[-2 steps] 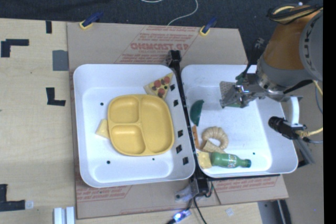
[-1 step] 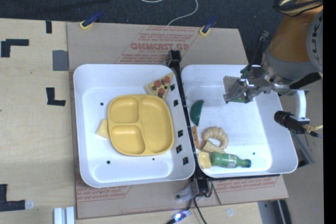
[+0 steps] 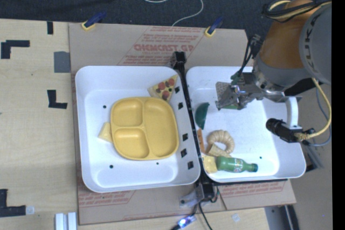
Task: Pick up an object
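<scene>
Two white bins are sitting side by side on the surface. The left bin is holding one yellow tray and one pizza slice. The right bin is holding one croissant, one dark green piece and one green bottle, lying near the front wall with its long axis left-right, cap pointing right. The gripper is hovering over the right bin.

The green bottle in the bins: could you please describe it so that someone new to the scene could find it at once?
Look in the right-hand white bin, on the side where the arm reaches in, and go to its near edge. There the green bottle lies on its side, just below a pale croissant. It alone is bright green with a label, and longer than the dark green piece by the divider.
</scene>
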`<state>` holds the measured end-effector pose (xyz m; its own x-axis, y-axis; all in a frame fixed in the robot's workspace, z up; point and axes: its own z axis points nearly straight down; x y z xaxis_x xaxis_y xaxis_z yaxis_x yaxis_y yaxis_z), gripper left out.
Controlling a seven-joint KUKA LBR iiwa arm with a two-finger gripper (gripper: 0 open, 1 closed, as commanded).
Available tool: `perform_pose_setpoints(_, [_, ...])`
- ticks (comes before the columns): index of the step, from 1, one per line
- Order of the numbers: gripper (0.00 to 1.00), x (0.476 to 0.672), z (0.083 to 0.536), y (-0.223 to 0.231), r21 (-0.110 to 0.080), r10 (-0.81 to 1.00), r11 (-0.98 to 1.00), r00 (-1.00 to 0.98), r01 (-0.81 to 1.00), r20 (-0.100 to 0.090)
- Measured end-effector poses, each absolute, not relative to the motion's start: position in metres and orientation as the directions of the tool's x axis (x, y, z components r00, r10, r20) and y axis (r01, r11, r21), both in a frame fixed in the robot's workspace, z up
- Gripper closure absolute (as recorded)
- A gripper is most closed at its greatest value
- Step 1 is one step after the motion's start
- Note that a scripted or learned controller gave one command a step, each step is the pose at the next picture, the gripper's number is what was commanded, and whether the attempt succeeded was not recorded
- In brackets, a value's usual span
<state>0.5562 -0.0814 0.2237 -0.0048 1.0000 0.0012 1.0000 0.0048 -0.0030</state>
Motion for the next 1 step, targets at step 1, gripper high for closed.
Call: perform_pose_setpoints(1, [1.0,0.5463,0.234,-0.0601,-0.002,1.0,0.004,-0.004,1.0,0.002])
